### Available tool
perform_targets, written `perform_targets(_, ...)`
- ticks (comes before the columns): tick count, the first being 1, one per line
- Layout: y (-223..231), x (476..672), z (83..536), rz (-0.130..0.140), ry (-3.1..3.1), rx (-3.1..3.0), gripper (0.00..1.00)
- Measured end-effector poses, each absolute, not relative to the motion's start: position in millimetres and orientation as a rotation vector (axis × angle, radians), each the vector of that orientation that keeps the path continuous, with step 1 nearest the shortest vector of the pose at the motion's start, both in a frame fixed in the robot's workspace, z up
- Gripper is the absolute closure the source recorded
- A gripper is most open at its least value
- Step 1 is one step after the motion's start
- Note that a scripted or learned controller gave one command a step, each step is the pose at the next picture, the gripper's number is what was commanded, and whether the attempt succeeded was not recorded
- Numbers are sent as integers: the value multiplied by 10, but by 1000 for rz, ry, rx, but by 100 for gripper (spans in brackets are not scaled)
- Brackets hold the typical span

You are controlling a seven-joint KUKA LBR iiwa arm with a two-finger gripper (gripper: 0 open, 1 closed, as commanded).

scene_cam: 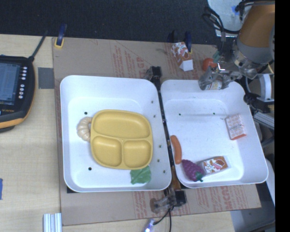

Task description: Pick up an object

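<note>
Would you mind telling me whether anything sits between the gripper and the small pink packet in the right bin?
Nothing visible does. The gripper hovers over the right bin's far edge, and only bare white floor separates it from the pink packet by the right wall.

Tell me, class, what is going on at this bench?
A robot arm reaches in from the right, its tool above the far rim of the right bin. That bin holds a hot dog, grapes, a packet and a small box. The left bin holds a yellow tray, a green piece and a pale item beside the tray. Nothing has visibly been picked up yet.
</note>
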State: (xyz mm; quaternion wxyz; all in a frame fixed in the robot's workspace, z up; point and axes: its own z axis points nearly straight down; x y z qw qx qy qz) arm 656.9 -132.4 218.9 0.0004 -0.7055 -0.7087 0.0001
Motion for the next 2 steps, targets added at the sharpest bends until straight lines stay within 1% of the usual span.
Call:
perform_targets(1, -522, 6349, 2345, 5, -2226, -2212, 100)
perform_targets(2, 148, 6010, 2322, 7, -2227, -2212, 100)
